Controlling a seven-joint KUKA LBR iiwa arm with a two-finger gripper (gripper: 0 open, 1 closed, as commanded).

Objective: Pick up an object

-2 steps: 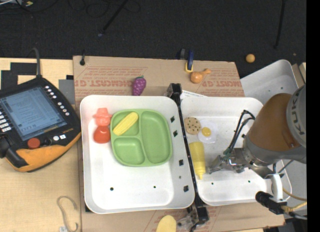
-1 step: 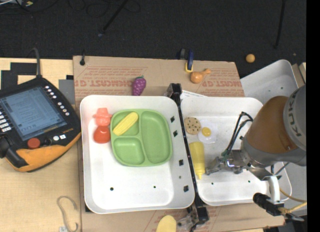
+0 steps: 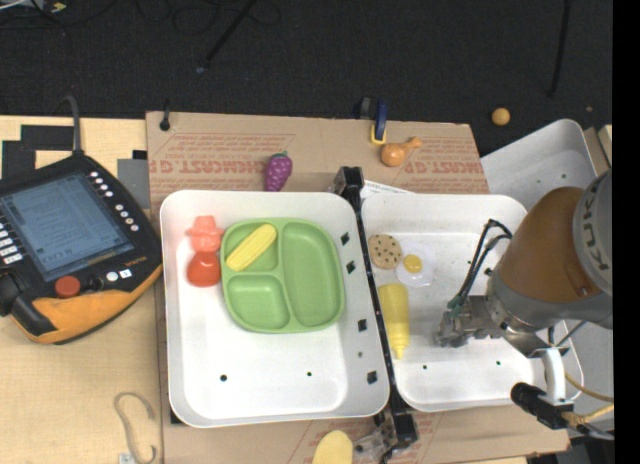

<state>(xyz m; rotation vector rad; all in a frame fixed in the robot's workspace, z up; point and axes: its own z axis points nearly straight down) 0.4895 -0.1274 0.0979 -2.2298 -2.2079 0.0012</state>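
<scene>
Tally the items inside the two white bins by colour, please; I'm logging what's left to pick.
Yellow: 3, corn cob, mustard bottle, small yellow piece
Red-orange: 1, red toy
Green: 1, divided plate
Tan: 1, cookie
Total: 6

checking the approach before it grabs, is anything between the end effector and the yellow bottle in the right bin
Nothing visible. The end effector sits low in the right bin, just right of the yellow bottle, with bare bin floor between them. The cookie lies further up, off that line.
</scene>
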